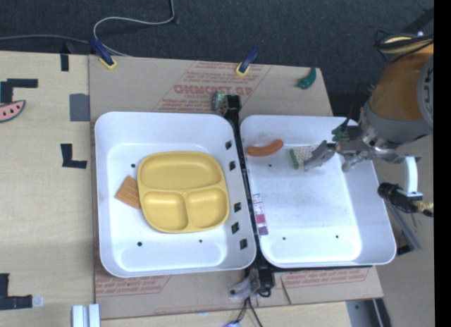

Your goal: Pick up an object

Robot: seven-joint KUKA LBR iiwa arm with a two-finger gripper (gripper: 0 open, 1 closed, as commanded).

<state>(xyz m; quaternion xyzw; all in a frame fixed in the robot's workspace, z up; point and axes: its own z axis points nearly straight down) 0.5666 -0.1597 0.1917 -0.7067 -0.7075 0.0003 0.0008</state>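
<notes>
Even, diffuse overhead light — bright on the two white bins, whose floors wash out toward near-white with little surface detail. The left bin (113, 177) shows a soft grey shadow along its lower inner wall; the yellow tray (184, 190) casts only a thin, faint shadow. The right bin (317, 227) carries a mild sheen. The dark floor (282, 8) at the top stays dim and grainy. Overall sharpness is low — edges look soft, small printed text on the cardboard (204, 86) is smeared, and the arm (405, 100) at the right looks slightly blurred.
</notes>
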